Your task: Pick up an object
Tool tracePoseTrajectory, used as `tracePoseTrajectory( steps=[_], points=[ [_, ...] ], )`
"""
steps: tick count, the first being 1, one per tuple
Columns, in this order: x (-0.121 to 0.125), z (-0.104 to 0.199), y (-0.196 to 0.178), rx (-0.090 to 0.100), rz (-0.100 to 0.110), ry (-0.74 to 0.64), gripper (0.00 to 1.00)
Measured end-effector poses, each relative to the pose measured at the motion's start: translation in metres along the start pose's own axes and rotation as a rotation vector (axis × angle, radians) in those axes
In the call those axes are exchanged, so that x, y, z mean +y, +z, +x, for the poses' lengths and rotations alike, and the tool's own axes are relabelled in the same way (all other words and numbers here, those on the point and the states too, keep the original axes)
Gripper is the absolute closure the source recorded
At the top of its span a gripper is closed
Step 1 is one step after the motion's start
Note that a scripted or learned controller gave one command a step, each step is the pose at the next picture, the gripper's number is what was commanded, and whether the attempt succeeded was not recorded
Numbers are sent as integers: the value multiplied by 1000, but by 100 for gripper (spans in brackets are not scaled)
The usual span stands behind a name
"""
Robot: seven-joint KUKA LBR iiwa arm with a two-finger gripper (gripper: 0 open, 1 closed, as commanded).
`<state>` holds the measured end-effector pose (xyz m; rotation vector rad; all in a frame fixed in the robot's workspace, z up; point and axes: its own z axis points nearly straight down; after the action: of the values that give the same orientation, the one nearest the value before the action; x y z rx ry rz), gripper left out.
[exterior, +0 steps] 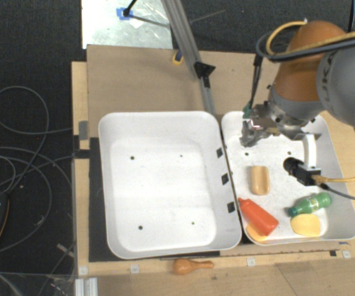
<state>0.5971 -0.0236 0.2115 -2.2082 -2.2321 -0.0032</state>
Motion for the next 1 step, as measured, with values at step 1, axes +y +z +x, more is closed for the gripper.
tracePoseTrajectory(
  steps=[1],
  points=[
    [-18, 57, 2, 1, 1, 0, 100]
  ],
)
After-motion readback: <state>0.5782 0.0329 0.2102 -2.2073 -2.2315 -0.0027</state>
